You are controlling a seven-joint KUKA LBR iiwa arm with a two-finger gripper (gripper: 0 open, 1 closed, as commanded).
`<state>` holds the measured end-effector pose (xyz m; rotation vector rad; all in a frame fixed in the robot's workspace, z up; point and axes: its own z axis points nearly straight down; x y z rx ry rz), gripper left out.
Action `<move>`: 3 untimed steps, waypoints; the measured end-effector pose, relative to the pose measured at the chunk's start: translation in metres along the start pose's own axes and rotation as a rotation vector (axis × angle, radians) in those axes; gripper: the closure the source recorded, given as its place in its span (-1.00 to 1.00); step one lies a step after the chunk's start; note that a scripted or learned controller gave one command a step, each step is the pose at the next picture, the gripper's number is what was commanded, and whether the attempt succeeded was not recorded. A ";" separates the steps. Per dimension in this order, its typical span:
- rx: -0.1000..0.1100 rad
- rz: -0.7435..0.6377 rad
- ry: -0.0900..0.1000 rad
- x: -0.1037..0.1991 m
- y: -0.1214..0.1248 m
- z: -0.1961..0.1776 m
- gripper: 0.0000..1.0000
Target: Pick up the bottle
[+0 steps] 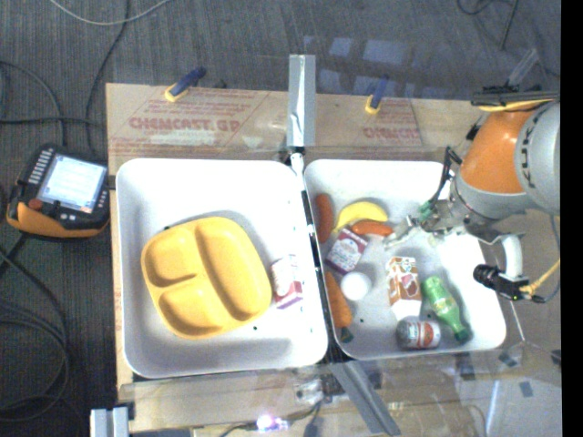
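- The green bottle (445, 307) lies on its side at the lower right of the right bin (383, 173), just beside a can (418, 334) and a small carton (403, 282).
- It looks light, stiff and slick; mid-body, across its width, seems the surest hold.
- The gripper (428, 217) hangs above and apart from it, too blurred to tell its state.

Grey arm (510, 167) reaching from right — gripper (426, 218) lowered, wrist bent

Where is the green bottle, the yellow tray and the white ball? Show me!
green bottle (445, 307), camera view, middle of its body, in the right bin
yellow tray (206, 273), camera view, the ridge between its compartments, in the left bin
white ball (354, 286), camera view, its top, in the right bin
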<state>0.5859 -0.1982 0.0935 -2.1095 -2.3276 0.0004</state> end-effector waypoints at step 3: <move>0.001 0.040 -0.001 0.012 -0.048 -0.105 1.00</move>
